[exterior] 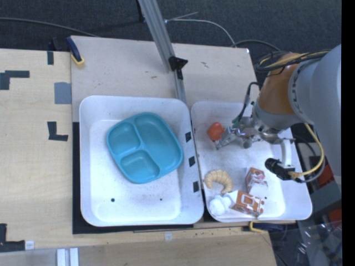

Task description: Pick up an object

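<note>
Where the bench sits under the overhead camera, two shallow white bins lie side by side, and this is how they look.

Left bin (89, 148): it holds a blue divided plate (145, 147) with three compartments, lying tilted near the middle of the bin.

Right bin (297, 201): it holds a small red-orange object (215, 130) toward the far left part, a croissant-shaped pastry (219, 179) nearer the front, a white ball-like item (220, 205) touching the front of the pastry, and two red-and-white cartons (252, 193) to the right of the pastry, one just behind the other.

Arm (299, 90): grey with an orange band, it reaches in from the right and bends down over the far part of the right bin.

Gripper (230, 137): it is low over the right bin, just to the right of the red-orange object, very near it. I cannot tell whether it is spread or closed, and nothing can be made out between its tips.

Bench: a slanted metal pole (158, 29) runs down from the far side toward the gap between the bins.
</note>
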{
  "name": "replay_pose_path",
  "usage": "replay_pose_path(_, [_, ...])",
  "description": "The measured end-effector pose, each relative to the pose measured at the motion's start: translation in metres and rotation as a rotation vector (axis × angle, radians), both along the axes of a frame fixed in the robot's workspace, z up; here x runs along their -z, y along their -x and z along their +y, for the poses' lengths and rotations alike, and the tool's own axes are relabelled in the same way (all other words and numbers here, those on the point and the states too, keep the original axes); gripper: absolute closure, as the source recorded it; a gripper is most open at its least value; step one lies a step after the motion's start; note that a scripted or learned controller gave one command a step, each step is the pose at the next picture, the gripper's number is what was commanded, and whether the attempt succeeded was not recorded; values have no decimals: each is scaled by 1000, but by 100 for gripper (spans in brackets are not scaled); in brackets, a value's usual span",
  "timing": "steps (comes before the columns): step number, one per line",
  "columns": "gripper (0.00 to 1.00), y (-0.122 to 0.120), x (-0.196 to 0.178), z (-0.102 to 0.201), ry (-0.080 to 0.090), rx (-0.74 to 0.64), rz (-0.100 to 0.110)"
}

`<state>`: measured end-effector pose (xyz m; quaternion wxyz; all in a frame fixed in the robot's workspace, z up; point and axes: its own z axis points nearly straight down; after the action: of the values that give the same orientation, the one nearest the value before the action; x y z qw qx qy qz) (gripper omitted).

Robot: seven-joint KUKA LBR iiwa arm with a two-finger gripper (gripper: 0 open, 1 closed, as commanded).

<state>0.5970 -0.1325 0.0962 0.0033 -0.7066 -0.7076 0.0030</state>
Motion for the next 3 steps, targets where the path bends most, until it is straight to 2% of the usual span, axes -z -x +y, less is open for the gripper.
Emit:
replay_pose_path(1, [0,0,8,0,2,0,-7])
replay_pose_path(2, [100,0,-2,1,1,-1,-7])
replay_pose_path(3, [100,-5,-64,5,1,0,-14])
